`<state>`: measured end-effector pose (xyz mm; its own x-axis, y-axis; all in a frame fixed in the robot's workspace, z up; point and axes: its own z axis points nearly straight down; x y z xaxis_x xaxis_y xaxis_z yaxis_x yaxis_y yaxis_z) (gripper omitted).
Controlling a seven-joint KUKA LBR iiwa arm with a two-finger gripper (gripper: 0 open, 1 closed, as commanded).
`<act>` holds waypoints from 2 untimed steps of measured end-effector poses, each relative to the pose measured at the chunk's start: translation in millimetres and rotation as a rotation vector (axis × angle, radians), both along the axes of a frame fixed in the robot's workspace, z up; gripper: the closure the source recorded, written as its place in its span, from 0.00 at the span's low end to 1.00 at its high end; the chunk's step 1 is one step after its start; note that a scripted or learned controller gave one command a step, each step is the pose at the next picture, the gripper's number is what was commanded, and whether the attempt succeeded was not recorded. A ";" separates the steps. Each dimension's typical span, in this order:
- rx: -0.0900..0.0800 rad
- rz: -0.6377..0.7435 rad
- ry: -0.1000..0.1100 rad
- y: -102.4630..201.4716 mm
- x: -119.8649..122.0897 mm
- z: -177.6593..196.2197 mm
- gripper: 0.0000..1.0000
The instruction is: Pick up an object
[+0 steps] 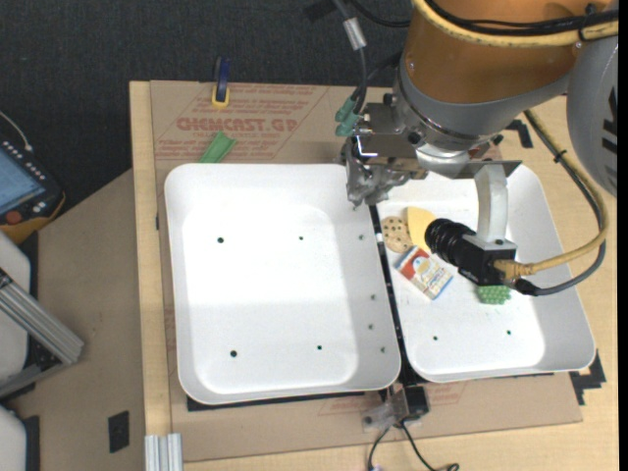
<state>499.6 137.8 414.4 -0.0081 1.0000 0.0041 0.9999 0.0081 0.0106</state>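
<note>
Objects for picking lie together at the back left corner of the right bin (pixel 549 341): a round cracker-like disc (pixel 394 231), a yellow wedge (pixel 419 222), a small red-and-white box (pixel 425 272) and a green block (pixel 494 294). The hand (pixel 365 192) hangs over the back end of the seam between the bins, close to the disc, probably lining up a grab. Whether it is open or closed I cannot tell, since the wrist hides it. The left bin (pixel 196 292) sits alongside.

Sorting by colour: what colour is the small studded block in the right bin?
Green block, clearest in the camera view.
</note>
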 end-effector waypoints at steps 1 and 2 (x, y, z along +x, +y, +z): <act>-0.003 -0.008 0.005 -21.5 -20.6 28.6 1.00; -0.002 -0.004 0.005 15.0 -20.0 69.9 1.00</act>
<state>479.5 152.8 484.3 -0.0038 1.0000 0.0024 1.0000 0.0038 0.0059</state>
